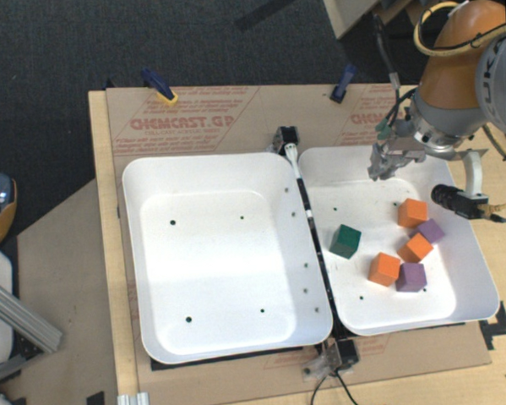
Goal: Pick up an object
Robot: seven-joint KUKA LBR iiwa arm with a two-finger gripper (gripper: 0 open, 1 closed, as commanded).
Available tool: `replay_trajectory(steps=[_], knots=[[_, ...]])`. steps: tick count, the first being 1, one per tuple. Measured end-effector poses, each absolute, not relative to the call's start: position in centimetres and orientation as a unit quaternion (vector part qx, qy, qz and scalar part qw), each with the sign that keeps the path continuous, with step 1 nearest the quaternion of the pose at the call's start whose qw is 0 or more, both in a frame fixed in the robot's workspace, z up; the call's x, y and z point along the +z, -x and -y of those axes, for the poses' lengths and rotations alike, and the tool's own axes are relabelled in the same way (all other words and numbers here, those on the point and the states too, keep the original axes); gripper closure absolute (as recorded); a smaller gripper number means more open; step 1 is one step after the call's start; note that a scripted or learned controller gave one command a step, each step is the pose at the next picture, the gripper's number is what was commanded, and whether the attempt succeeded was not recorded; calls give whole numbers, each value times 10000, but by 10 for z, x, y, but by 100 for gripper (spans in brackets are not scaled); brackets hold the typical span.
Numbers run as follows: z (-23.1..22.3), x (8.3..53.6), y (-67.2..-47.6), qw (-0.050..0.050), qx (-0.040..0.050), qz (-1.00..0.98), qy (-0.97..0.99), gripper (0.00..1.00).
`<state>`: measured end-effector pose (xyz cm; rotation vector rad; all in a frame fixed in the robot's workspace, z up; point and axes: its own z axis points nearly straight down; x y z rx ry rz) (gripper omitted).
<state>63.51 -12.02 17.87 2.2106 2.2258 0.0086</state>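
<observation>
In the right bin (pixel 360 314) lie several small blocks. A green cube (pixel 346 240) sits alone near the bin's left side. To its right are three orange cubes (pixel 413 213) (pixel 419 247) (pixel 384 269) and two purple ones (pixel 431 231) (pixel 411 277), bunched close together. My gripper (pixel 385 168) hangs over the far part of the right bin, above and behind the blocks, apart from all of them. Nothing is seen held in it.
The left bin (pixel 158 329) stands beside the right one, and a black divider (pixel 309 220) runs along their shared edge. Blue clamps (pixel 160 85) (pixel 343 83) hold the cardboard base at the back. A black cable fitting (pixel 458 200) juts over the right bin's right side.
</observation>
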Motion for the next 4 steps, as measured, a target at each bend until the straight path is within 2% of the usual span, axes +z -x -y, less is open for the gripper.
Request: replay_trajectory(steps=[1, 2, 3, 4], knots=[[139, 108, -634, -24, -19, -7067, -7075, 100], [137, 83, -668, 14, 10, -7076, -7066, 100], [201, 85, -666, 27, -1, -7056, -7086, 100], [153, 175, -669, 43, 35, -7088, -7053, 100]])
